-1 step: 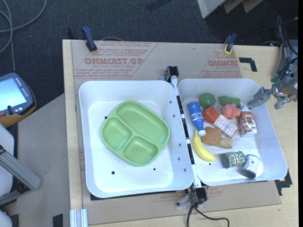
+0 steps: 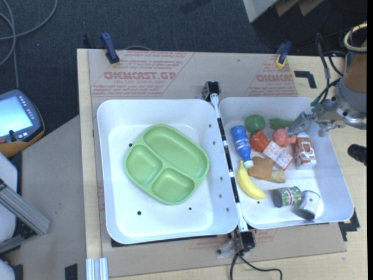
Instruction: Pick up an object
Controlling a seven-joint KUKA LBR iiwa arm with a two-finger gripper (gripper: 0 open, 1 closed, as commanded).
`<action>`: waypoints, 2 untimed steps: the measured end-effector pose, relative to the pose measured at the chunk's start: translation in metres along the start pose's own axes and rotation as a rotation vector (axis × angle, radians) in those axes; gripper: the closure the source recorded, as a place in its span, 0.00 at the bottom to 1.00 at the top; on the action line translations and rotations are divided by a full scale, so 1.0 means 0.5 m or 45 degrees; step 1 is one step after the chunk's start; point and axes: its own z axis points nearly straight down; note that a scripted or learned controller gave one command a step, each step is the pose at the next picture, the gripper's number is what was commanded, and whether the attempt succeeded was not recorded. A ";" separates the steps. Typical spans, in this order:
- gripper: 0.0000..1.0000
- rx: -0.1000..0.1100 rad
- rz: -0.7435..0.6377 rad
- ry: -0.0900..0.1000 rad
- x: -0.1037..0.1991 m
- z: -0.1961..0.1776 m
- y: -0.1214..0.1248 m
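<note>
Arm enters at the frame's right edge, largely cut off; only the wrist and the gripper (image 2: 307,121) are visible, over the far right part of the right bin (image 2: 341,179). Finger spacing cannot be made out, and nothing is visibly held.

Right bin contents, placed relative to the banana (image 2: 249,182):
- 1 blue bottle (image 2: 241,144) with a white cap, just above the banana
- 1 green round item (image 2: 254,123), farther up, type unclear
- 1 orange-red item (image 2: 259,140), blurred, shape unclear
- 1 pink round item (image 2: 282,136), just beside the gripper tip
- 1 checked packet (image 2: 278,154)
- 1 small carton (image 2: 305,151)
- 1 tan item (image 2: 265,169), touching the banana's upper end
- 1 green can (image 2: 287,196), on its side, to the right
- 1 white and dark item (image 2: 309,206) past the can, hard to identify

Left bin (image 2: 113,174): 1 green divided plate (image 2: 167,164), three compartments
</note>
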 end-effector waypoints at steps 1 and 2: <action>0.00 -0.012 0.002 -0.004 0.009 0.113 -0.013; 1.00 -0.009 0.003 -0.004 0.010 0.098 -0.015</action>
